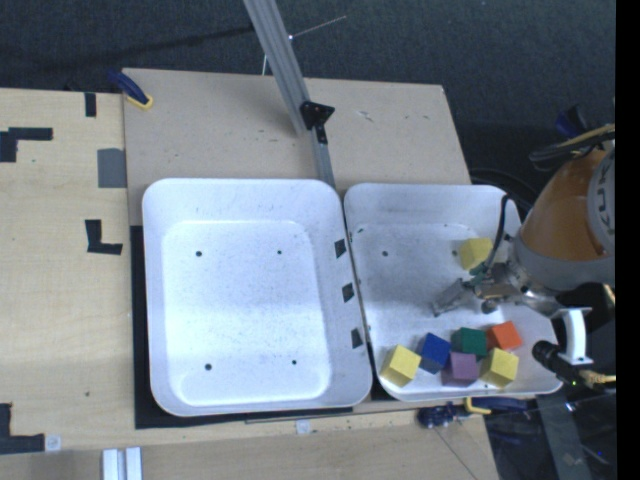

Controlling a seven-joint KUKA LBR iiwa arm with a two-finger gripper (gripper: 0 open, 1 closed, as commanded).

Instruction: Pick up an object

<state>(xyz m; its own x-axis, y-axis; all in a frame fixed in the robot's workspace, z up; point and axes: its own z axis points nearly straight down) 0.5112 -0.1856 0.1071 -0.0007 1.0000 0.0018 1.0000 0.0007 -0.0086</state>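
Two-finger metal claw (462,297) low inside right shallow white bin (420,218), fingers spread wide, nothing between them; grey arm with orange band (562,223) reaches in from right, wrist bent down. Near bin edge, cluster of small blocks: yellow cube (402,364), blue cube (435,351), purple cube (463,367), green cube (469,342), second yellow cube (502,367), orange cube (506,335), all just below claw, apart from it. Farther: yellow block (475,253) just beside claw's upper side. Left shallow white bin (240,298) alongside.
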